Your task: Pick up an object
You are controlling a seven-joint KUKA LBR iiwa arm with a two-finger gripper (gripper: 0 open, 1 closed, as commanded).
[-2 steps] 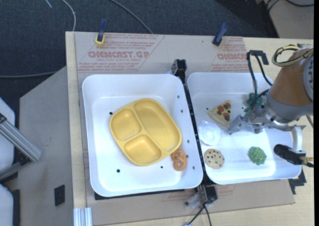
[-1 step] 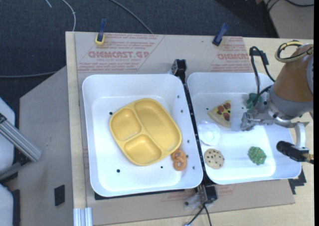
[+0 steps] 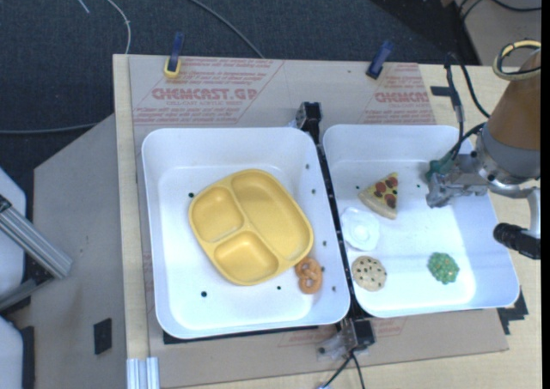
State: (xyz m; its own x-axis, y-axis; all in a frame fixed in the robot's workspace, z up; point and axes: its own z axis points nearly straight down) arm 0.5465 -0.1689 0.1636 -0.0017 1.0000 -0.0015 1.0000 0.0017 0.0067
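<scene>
- A wooden bench [image 3: 215, 91] fills the middle of the frame, with 2 shallow white bins side by side on it.
- The left bin [image 3: 163, 207] sits at centre-left. A yellow tray [image 3: 249, 226] with 3 compartments lies tilted inside it.
- A small brown pretzel [image 3: 308, 275] rests just beside the tray's lower right corner, near the bin's right wall.
- The right bin [image 3: 412, 142] sits at centre-right and holds 4 small toy foods.
- A pizza slice [image 3: 381, 195] lies in its upper middle.
- A white fried egg [image 3: 359, 229], pale and hard to make out against the bin, lies below and left of the pizza slice.
- A chocolate chip cookie [image 3: 369, 272] lies near the bin's lower left corner.
- A green broccoli piece [image 3: 443, 267] lies toward the lower right, well apart from the cookie.
- The grey arm [image 3: 516, 134] with its orange band enters from the right edge.
- The gripper [image 3: 436, 188] hangs over the right bin's upper right area, right of the pizza slice; whether its 2 prongs are spread or pressed together cannot be told, and nothing appears between them.
</scene>
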